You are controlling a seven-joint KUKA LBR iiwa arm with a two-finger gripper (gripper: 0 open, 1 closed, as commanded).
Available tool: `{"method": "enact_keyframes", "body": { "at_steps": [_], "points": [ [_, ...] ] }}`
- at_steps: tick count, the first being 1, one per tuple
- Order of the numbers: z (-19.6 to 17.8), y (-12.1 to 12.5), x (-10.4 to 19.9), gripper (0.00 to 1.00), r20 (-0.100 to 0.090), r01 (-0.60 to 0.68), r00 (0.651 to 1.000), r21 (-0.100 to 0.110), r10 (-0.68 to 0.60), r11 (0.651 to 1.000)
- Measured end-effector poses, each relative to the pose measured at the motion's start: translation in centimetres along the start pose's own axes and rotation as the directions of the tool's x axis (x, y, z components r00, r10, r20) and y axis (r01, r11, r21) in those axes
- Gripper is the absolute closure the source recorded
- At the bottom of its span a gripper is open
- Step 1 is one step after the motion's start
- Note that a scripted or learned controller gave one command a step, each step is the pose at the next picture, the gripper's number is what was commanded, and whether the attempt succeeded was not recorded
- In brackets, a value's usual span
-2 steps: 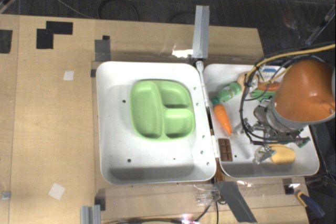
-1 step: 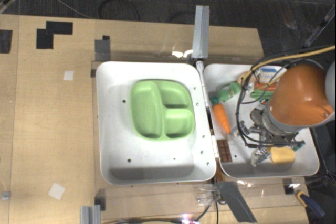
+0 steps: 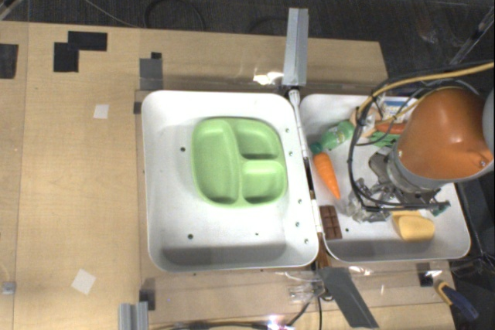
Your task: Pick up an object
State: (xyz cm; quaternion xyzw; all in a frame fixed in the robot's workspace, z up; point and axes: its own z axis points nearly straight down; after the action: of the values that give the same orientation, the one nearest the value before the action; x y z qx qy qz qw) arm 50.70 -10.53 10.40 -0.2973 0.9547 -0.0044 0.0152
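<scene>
Gripper (image 3: pixel 370 205) low in right bin (image 3: pixel 456 247), grip state unclear, carrot (image 3: pixel 328 175) just left, yellow block (image 3: pixel 413 226) beside.

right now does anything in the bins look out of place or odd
Nothing looks spilled or broken. The green divided tray sits slightly askew in the left bin. In the right bin, the carrot, brown block and yellow piece lie loosely scattered beside the arm.

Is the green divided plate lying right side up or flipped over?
Right side up: the green divided plate lies flat in the left bin, its three compartments facing the camera.
</scene>
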Motion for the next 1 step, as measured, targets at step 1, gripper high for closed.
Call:
{"method": "enact_keyframes", "body": {
  "at_steps": [1],
  "points": [
    [-8.02, -1.26, -6.48, 1.00, -0.014, 0.255, 0.967, -0.020, -0.255, 0.967]
  ]
}}
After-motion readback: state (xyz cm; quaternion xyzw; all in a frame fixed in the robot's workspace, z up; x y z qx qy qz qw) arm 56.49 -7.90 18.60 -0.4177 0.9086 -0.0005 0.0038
